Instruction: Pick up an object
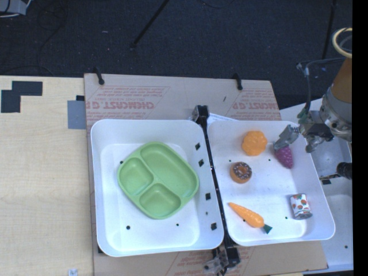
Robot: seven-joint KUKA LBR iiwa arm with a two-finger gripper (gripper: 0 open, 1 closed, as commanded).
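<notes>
I see the carrot [248, 215] nearest at six o'clock of the right bin [325, 230], the can [300, 206] at four; the donut [241, 172] mid-bin; the orange [254, 143] at eleven; the gripper [299, 138] at two o'clock, fingers spread wide, the purple grapes [284, 156] just below, ungrasped; the green plate [157, 179] sits in the left bin [109, 243].

floor [172, 27]: dark carpet | bench [40, 177]: pale wood | cables [152, 13]: black
</notes>
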